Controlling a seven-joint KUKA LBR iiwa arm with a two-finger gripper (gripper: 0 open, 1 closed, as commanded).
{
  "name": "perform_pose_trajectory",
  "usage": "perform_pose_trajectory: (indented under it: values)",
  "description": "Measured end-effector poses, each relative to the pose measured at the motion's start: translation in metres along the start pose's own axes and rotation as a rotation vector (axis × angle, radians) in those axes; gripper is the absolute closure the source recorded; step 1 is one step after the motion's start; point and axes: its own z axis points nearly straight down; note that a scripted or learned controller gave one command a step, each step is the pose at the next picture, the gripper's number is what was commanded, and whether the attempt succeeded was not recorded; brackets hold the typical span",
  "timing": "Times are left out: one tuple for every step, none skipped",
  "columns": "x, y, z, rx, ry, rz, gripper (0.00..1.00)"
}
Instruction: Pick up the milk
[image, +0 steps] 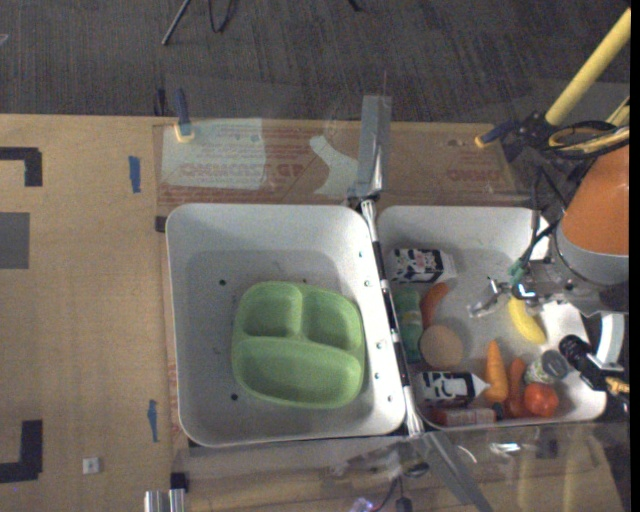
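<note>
Milk carton (418, 264) is lying flat against the right bin's (470, 222) far-left corner, untouched; pincer (487, 298) is hovering beside it, its grip state unclear.

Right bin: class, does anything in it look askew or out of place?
Two milk cartons, one at the right bin's far left, one near its front, both lie on their sides. The food is jumbled together; nothing looks spilled.

Matt green plastic tray (297, 345), glossy white plastic bins (190, 330)
</note>
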Motion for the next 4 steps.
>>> perform_pose_trajectory:
  values:
    - [-0.001,0.001,-0.008,0.000,-0.001,0.002,1.00]
    - [0.062,-0.020,-0.043,0.001,0.001,-0.014,1.00]
    - [0.060,-0.053,-0.077,0.001,0.000,-0.086,1.00]
    - [0.116,-0.031,-0.104,-0.002,-0.002,0.226,1.00]
